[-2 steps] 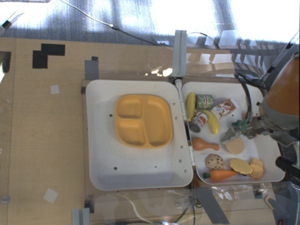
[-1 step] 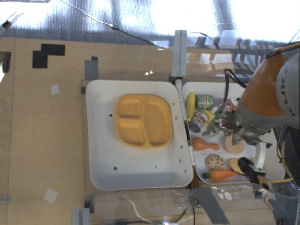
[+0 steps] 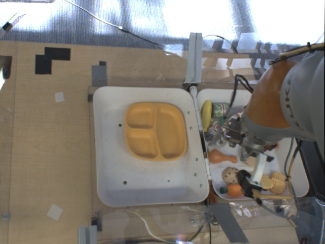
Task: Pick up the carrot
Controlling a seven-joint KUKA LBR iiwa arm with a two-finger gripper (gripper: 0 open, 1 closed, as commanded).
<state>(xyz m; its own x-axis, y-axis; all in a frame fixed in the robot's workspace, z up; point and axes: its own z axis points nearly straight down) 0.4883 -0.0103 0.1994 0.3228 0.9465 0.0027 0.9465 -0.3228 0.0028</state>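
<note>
Had not yet lifted the carrot (image 3: 234,190). Found it lying at the near edge of the right bin (image 3: 300,179), toward its near left corner, just beside a speckled ball (image 3: 230,175). Saw the claw (image 3: 252,156) hanging over the bin's middle, apart from the carrot and on its far side. Could not tell how wide the claw stood, and made out nothing held in it. Judged the reach, grip and lift all left to do.

white left bin (image 3: 111,179) and white right bin (image 3: 300,184) on a pale wood worktop (image 3: 51,151) marked with black squares (image 3: 51,59). yellow-orange plate (image 3: 155,130), yellow banana (image 3: 206,114), green can (image 3: 220,109), orange carrot (image 3: 234,190), tan crackers (image 3: 277,183), speckled beige ball (image 3: 230,175). grey arm (image 3: 311,85), orange band (image 3: 269,100).
</note>
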